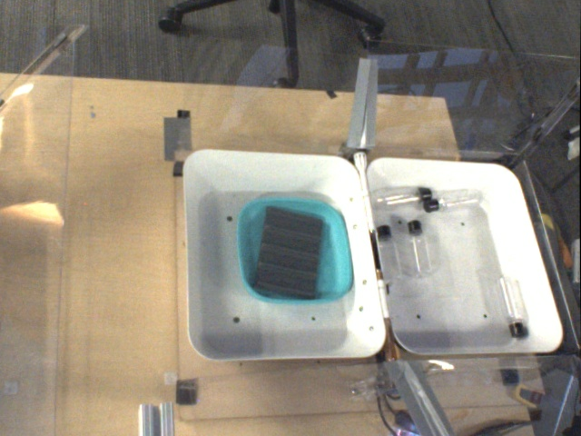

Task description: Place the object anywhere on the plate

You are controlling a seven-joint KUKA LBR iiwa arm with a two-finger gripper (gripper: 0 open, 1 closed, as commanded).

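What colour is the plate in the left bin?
Teal, or turquoise. The plate shows in the camera view, with a dark grey ribbed block lying on it.

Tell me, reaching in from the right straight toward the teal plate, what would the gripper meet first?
Probably the clear plastic tubes with black caps in the shallow white right bin, if travelling low; height unclear.

block [289, 253] on plate [251, 228], left bin [204, 252]

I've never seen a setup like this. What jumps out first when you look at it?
The turquoise plate in the left white bin catches the eye, with a dark ridged block lying on it. In the right bin lie several clear tubes with black caps.
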